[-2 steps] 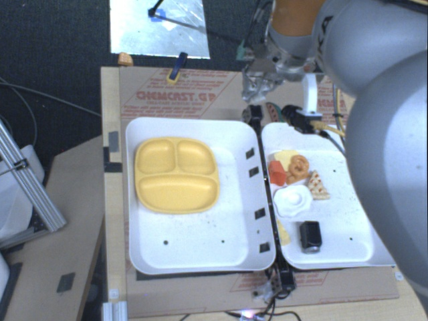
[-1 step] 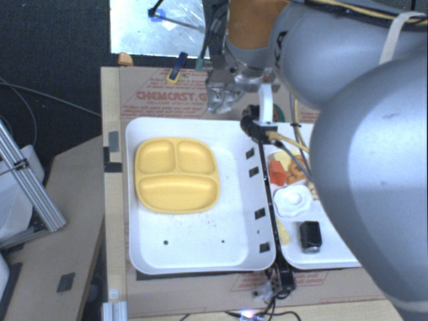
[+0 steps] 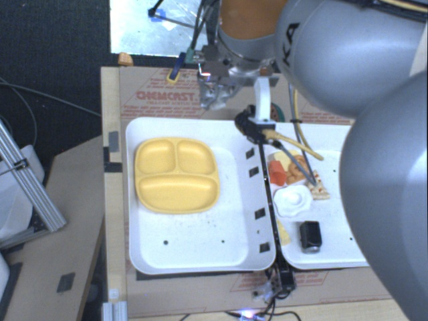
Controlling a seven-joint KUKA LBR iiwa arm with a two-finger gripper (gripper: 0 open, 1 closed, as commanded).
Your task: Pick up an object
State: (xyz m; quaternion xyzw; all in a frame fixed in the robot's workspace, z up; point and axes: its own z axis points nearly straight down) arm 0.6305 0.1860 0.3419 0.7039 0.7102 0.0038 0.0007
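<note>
Nearest the camera, right bin (image 3: 334,249): small black block (image 3: 309,236) lies flat close to the near rim, apart from the other items; a pale yellow flat piece (image 3: 283,232) sits just left of it, against the divider between the bins

Next back, same bin: white rounded piece (image 3: 292,201), looks like a toy fried egg, identity not certain; tan waffle-like piece (image 3: 320,191) just right of it, touching or nearly so; beyond these a red piece (image 3: 277,172) and an orange piece (image 3: 295,173) side by side, close to the divider; this cluster is tightly packed and the contacts between items are hard to separate

Left bin (image 3: 200,249): yellow divided plate (image 3: 176,175) lies flat in the far-left part, two small compartments on the far side, one long compartment on the near side; a few dark specks on the bin floor nearer the camera

Beyond both bins: cardboard sheet (image 3: 150,95) with red lettering under the far rims; gripper (image 3: 214,97) hangs over this cardboard, just past the far rim of the left bin, well apart from the items in the right bin and not over the plate; nothing is seen held in it; whether it is open or closed cannot be told, the view is blurred there

Arm (image 3: 348,39) enters from the right, orange band (image 3: 251,5) above the wrist; its grey body hides the right part of the right bin
</note>
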